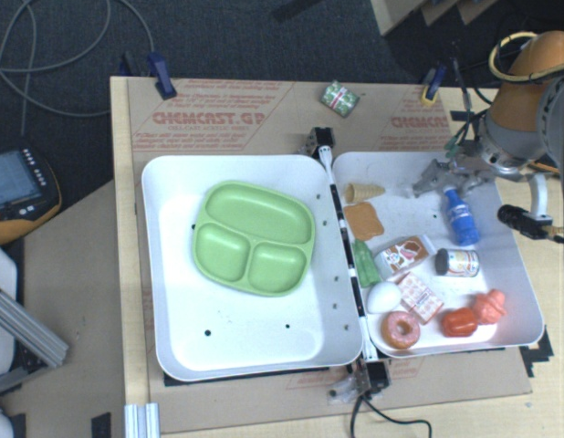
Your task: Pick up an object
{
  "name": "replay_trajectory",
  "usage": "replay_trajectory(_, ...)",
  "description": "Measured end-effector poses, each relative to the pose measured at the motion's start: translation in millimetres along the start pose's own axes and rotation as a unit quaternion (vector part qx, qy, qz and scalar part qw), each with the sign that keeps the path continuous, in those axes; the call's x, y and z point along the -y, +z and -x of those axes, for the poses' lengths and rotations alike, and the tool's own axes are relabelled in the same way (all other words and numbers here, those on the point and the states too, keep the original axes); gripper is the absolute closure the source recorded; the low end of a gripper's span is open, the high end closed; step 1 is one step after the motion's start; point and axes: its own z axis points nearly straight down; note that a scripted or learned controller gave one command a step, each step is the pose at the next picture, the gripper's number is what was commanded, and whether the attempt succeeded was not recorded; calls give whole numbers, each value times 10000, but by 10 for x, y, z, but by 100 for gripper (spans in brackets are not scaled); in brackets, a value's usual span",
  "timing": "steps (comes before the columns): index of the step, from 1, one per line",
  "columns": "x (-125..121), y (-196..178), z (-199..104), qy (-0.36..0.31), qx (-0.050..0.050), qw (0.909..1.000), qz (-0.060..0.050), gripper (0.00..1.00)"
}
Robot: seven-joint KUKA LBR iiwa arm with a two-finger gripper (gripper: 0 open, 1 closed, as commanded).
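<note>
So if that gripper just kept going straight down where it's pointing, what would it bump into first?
Most likely the blue bottle, lying just below the gripper in the right bin, though depth is hard to judge from this slanted view.

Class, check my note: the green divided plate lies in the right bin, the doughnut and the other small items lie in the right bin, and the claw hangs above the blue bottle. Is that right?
Not quite. The camera view shows the green divided plate in the left bin, not the right. The rest stands: the doughnut and other small items lie in the right bin, and the claw hangs above the blue bottle.
</note>
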Motion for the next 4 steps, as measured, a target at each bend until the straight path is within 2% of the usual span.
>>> replay_trajectory(1, 102, 22, -79, 17, 86, 10000, 42, 0)
replay_trajectory(2, 201, 15, -25, 12, 71, 10000, 49, 0)
replay_trajectory(3, 410, 12, 27, 0, 47, 10000, 61, 0)
replay_trajectory(4, 418, -85, 56, 10, 83, 9999, 62, 100)
